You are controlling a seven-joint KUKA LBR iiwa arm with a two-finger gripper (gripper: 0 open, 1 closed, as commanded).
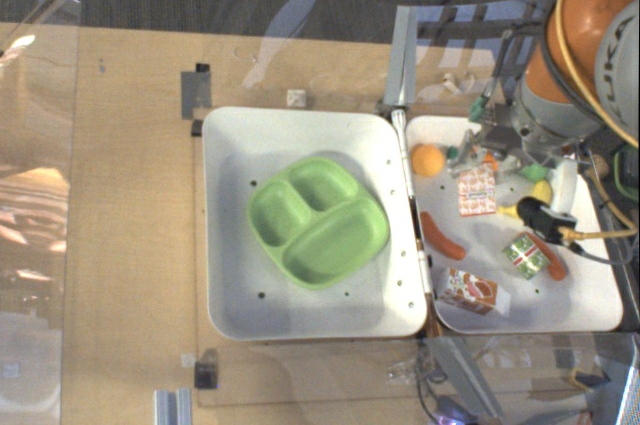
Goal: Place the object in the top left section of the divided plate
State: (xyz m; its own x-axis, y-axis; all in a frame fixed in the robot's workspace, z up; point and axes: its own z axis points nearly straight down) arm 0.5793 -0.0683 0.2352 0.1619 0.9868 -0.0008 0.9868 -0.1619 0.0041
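The green plate (318,235) lies in the left bin (230,293), and all three of its sections are bare. So, as I judge it, nothing of the placing is done. The picking, the carrying over the wall between the bins, and the release in the top left section all remain.

The task does not say which object I must take. The candidates all lie in the right bin (600,308): an orange ball (428,160) near its top left corner, a red sausage (442,235) along its left side, a red carton (470,291) at the bottom, a red and white packet (477,190) in the middle, and a small green and red box (527,255) further right.

My end effector (502,141) hangs over the upper part of the right bin, close under my wrist. I cannot tell how it stands or whether anything is in it, because the wrist and cables cover it. The packet is just below it and the ball is near it on the side toward the plate. The plate is well apart, across the bin wall.
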